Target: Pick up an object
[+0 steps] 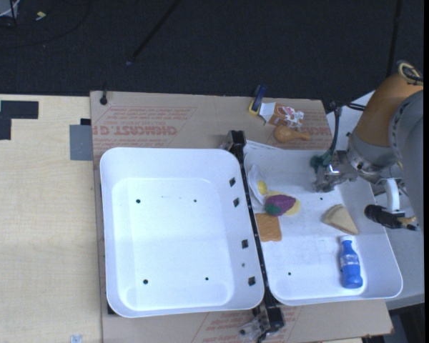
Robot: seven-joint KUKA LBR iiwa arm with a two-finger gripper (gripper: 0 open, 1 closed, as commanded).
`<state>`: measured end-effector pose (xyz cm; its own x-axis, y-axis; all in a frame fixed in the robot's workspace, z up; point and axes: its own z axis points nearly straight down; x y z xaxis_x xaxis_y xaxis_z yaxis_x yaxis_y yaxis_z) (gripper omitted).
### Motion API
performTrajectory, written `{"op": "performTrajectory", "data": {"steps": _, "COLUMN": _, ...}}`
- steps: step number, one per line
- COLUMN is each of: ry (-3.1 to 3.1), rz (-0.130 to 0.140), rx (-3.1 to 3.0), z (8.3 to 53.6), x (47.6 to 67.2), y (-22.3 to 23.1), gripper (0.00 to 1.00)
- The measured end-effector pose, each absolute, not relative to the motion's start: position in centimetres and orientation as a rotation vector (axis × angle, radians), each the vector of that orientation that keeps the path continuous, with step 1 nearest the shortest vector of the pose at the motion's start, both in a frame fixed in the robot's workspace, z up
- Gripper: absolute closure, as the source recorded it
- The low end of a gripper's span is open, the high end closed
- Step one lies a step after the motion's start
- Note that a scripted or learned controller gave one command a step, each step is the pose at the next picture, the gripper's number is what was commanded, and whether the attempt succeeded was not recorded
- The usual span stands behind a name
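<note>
- The arm (pixel 386 120), grey with a smooth orange band, reaches in over the right bin's (pixel 386 281) far right corner.
- Its gripper (pixel 327 179) hangs low over the far part of that bin; the metal fingers are small and dark here, so whether they are spread or pressed together cannot be told, and nothing can be seen between them.
- The right bin is shallow white plastic with rounded corners. In it:
  - a blue bottle (pixel 349 263) with a white cap lies near the near right corner;
  - a tan wedge (pixel 341 219) sits toward the right edge, just near of the gripper;
  - a purple-and-green lump (pixel 280 204) rests by the left edge, touching a yellow piece (pixel 262 188);
  - an orange square (pixel 268 227), flat and grainy, lies just near of the lump.
- The left bin (pixel 121 191) is the same smooth white plastic, with small dark holes in its floor.
- Both bins sit on a cardboard sheet (pixel 157 123) printed in red.
- On its far edge lies an orange toy (pixel 289 133), beyond the right bin.
</note>
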<state>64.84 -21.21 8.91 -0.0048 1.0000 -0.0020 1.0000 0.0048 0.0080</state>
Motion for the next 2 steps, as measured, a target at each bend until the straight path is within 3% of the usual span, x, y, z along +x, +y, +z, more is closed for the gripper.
{"op": "performTrajectory", "data": {"steps": 2, "ry": 2.229, "rz": -0.003, "rx": 2.216, "z": 8.76, "x": 64.41, "y": -21.16, "gripper": 1.00}}
